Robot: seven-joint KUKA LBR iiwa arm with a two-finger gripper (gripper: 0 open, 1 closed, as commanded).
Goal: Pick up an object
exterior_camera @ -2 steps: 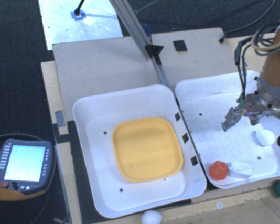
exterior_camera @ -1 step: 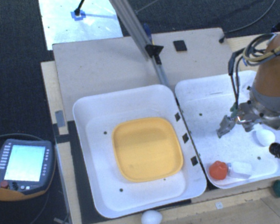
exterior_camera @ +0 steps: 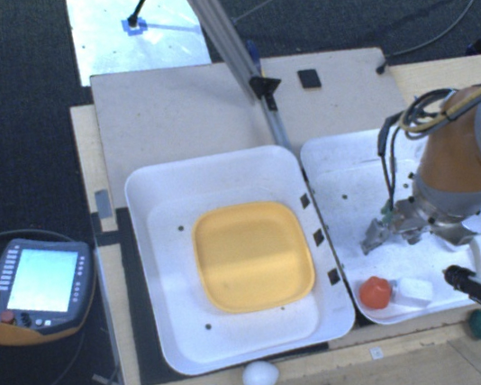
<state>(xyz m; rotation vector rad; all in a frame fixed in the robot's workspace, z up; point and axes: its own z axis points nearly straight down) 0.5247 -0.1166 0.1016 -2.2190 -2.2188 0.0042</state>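
Two white bins, smooth moulded plastic with a soft sheen; in the left bin, a yellow plate, matt plastic by its look. Right of the plate, a red object, smooth and faintly glossy, touching a white block of matt finish. Bench behind the bins: pale, matt board, with dark rough carpet beyond it.

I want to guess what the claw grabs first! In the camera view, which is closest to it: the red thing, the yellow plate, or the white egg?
From the claw:
1. Red thing, just below it, right bin.
2. Yellow plate, left bin.
3. White egg, outside the bins, front edge.
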